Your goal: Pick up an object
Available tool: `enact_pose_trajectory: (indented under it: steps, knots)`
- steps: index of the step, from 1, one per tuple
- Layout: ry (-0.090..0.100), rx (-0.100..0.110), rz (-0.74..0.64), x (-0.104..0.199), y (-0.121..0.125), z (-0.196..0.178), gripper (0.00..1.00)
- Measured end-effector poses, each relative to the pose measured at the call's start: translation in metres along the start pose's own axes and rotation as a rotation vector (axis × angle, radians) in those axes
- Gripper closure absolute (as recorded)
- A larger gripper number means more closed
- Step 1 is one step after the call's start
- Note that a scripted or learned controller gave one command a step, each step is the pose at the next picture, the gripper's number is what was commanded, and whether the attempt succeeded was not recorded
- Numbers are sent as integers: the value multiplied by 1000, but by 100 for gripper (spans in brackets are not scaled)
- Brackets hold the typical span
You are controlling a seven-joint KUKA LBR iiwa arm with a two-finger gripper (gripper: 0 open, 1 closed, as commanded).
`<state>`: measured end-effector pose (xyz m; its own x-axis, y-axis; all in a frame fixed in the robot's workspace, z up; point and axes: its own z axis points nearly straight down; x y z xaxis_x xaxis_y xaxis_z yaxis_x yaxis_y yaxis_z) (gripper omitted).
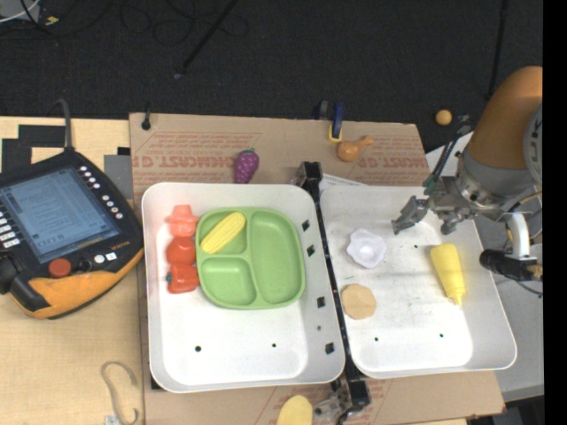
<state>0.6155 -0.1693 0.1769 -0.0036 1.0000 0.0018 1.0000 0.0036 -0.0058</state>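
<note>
Hand (427, 212) at frame's right over right bin (496, 343), fingers spread, gripping nothing, white cup (366, 248), yellow bottle (449, 271) and tan disc (359, 301) below it, green plate (257, 264) in left bin (230, 352)

**Colours on the bench**

We see two white bins: the left bin (177, 343) and the right bin (478, 343). In the left one, we note a light green divided plate (266, 277), a yellow corn cob (221, 231) on it, and a red-and-salmon toy (181, 251) beside it. In the right one, we log a yellow bottle (449, 271), a tan round piece (359, 301) and a white-lilac cup (366, 248). We mark brown cardboard (283, 149) with red lettering, carrying a purple grape bunch (246, 164) and an orange pear-like fruit (353, 149). The arm (505, 122) shows orange over grey. The pendant (62, 228) is black and orange with a bluish screen.
</note>
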Motion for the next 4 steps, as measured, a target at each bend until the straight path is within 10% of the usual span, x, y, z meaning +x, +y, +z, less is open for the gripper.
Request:
enact_pose_trajectory:
  steps: [2,3,4]
  knots:
    - [1,-6,-1,-1,2,89,0]
    - [1,-10,0,-2,3,77,100]
    - [-2,-8,7,-9,0,33,100]
